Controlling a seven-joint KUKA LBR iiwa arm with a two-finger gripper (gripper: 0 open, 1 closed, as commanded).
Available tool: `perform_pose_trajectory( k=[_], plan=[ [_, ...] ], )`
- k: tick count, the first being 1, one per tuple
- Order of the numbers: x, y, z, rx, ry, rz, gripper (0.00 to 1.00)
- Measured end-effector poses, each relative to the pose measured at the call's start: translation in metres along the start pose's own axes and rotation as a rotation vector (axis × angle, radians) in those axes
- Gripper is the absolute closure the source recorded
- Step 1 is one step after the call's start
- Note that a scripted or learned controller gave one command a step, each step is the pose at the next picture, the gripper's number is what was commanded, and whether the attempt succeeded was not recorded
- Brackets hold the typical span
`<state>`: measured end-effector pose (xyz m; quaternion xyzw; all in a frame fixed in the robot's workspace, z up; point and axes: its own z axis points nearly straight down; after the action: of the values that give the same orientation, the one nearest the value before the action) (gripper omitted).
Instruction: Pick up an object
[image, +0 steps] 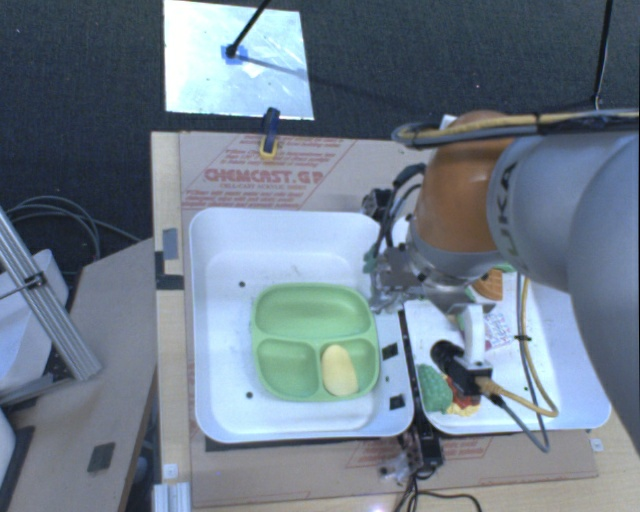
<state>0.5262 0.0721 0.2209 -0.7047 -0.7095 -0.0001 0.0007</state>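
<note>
A green divided plate (300, 315) lies in the left white bin (225, 300). A pale yellow oval object (340, 370) rests in the plate's lower right compartment. My gripper (387, 288) hangs over the divide between the two bins, just right of the plate's upper right corner. In the right bin (580, 400), a green bumpy object (432, 386) sits near the front left corner, with a small red and yellow item (463, 405) beside it. An orange object (490, 286) peeks out from under the arm.
The big grey arm with its orange band (455, 200) covers most of the right bin. A white printed card (498, 326) lies in the right bin. Cardboard (270, 175) lies beneath both bins, with a clamp at its far edge.
</note>
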Motion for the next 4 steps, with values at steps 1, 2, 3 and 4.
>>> perform_pose_trajectory(
  k=[1, 2, 3, 4],
  plan=[
    [0.047, -0.041, -0.003, 0.001, 0.000, -0.002, 1.00],
    [-0.071, -0.017, 0.039, 0.000, -0.006, 0.017, 1.00],
    [-0.063, -0.017, 0.037, -0.001, -0.001, 0.006, 0.00],
    [-0.110, 0.025, 0.036, -0.006, -0.004, 0.009, 0.00]
  ],
)
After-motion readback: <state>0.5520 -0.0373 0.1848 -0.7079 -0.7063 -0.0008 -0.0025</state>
